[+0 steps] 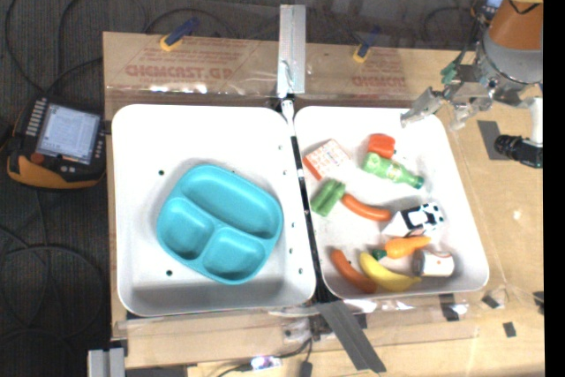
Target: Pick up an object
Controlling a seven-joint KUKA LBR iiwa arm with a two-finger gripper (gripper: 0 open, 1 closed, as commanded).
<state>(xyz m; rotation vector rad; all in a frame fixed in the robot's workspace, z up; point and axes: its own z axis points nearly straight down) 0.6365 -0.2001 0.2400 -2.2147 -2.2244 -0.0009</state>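
Viewing from above, I see the bench (132, 66) on dark carpet (53, 4); the gripper (439, 108), spread and holding nothing, hangs at the right bin's (463, 190) far-right corner.

Right bin (459, 190) crowded with toys (388, 216); open floor near back wall

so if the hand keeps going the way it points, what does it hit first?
The hand points left and down over the right bin's far corner. Probably the bin's rim or floor near the green bottle; depth is unclear.
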